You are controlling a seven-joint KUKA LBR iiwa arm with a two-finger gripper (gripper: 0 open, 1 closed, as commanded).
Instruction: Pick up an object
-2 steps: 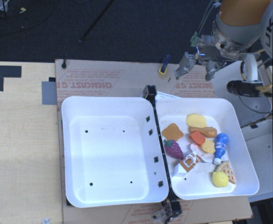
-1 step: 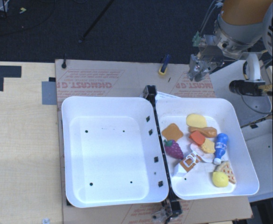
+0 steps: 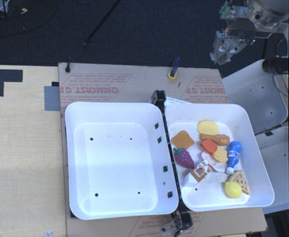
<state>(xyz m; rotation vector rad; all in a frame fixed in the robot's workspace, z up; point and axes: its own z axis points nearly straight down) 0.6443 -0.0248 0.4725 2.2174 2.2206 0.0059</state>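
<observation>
While the gripper (image 3: 222,51) hangs high above the bench, past the far right corner of the cardboard sheet (image 3: 114,85), no object has been picked up yet. Its state cannot be told from this angle; nothing is seen held beneath it.

Two shallow white bins sit side by side on the cardboard. The left bin (image 3: 80,132) has a bare floor. The right bin (image 3: 253,132) holds a cluster of small toy foods toward its middle and near side: a yellow potato-like piece (image 3: 208,128) at the far end of the group, an orange-brown slab (image 3: 182,139) just left of it, a red block (image 3: 209,145), a bunch of purple grapes (image 3: 184,158) close to the divider between the bins, a blue and white bottle (image 3: 233,155) lying tilted, a yellow lemon (image 3: 233,189) at the near right, and a waffle-patterned wedge (image 3: 242,181) touching it.

Judging from this, the task is at its start, the approach step. The next move calls for carrying the gripper over the right bin, choosing a piece that stands a little apart, such as the grapes or the lemon, and descending squarely onto it. Crowded neighbours could spoil the grasp.
</observation>
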